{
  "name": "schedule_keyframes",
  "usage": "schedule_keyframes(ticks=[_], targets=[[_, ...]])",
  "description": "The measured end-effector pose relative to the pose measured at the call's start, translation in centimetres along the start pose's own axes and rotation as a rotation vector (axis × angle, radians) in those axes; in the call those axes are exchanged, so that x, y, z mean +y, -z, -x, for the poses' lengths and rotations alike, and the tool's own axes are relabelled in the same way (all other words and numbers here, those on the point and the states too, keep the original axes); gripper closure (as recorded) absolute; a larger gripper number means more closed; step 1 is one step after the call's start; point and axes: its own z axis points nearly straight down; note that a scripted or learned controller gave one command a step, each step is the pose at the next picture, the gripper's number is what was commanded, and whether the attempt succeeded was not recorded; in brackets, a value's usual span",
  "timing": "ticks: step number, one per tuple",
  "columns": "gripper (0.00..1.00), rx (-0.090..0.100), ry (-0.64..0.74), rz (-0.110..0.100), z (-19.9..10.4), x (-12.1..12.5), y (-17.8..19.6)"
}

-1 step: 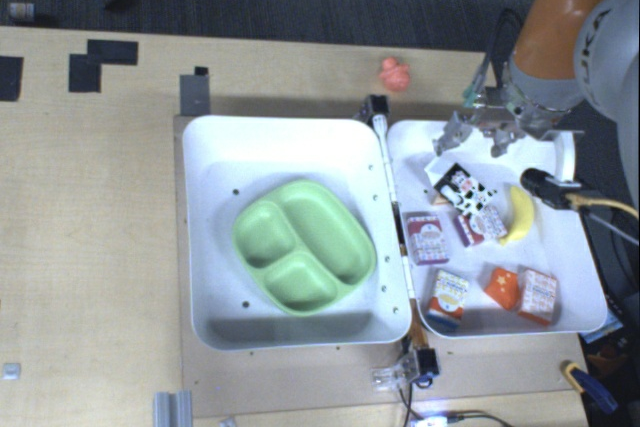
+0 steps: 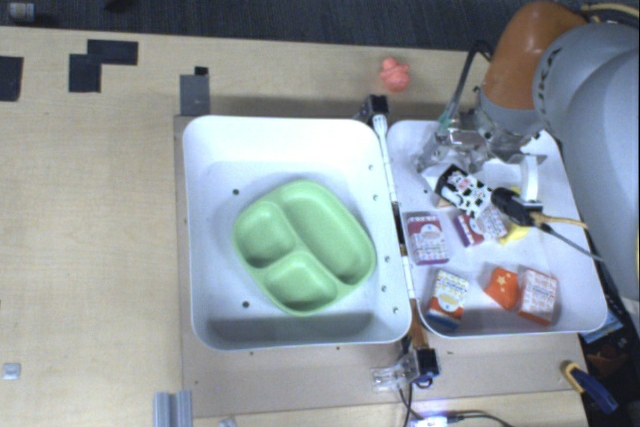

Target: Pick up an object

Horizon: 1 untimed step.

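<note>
Spotted toy (image 2: pixel 462 187) lies in the right bin (image 2: pixel 580 320) near the desk's back edge, just in front of the hand (image 2: pixel 452 143), whose grip I cannot tell.

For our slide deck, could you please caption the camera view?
KUKA arm's gripper lowered into the cluttered right bin; a green divided tray sits in the left bin.
</note>
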Motion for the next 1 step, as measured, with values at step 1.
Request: schedule_keyframes(ticks=[1], targets=[[1.00,0.000,0.003,0.004,-0.07,0.14,1.16]])
